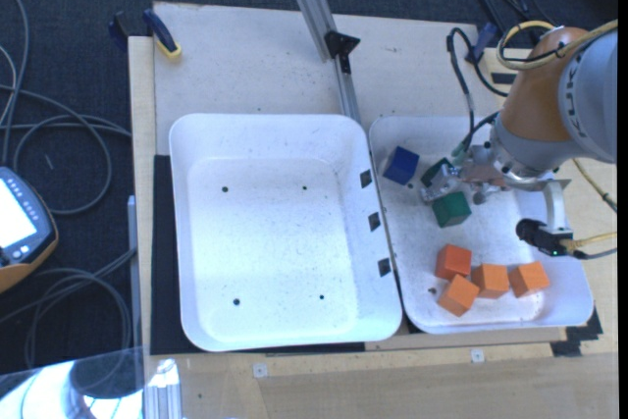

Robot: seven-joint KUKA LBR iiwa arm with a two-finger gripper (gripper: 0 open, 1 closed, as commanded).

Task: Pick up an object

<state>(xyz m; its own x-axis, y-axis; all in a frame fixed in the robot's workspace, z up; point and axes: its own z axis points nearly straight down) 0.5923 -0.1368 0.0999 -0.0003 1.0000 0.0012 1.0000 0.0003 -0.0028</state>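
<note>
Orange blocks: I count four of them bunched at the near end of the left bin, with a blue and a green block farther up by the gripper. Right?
Not quite. The four orange blocks lie in the right bin, not the left one, as the camera view shows. The rest holds: the blue block and the green block sit farther up, by the gripper.

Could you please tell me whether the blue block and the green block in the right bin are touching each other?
Apart. The camera view shows white bin floor between the blue block and the green block, which sits lower and to the right, beside the hand.
</note>
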